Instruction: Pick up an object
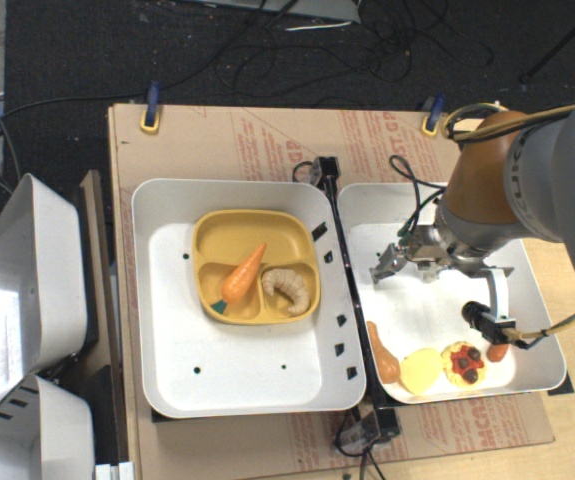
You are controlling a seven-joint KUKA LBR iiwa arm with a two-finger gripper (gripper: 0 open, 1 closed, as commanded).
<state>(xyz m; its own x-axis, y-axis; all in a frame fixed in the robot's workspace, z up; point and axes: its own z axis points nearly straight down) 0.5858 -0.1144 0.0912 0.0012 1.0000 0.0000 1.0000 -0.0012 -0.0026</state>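
1. The fingers of the grey metal gripper look apart, ready to grab.
2. They hold nothing.
3. The round yellow toy food lies nearby in the right white bin.

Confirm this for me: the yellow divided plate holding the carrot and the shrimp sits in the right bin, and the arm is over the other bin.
Not quite. The camera view shows the yellow divided plate, with the carrot and shrimp, in the left bin, not the right one. The arm is over the other bin, the right bin.
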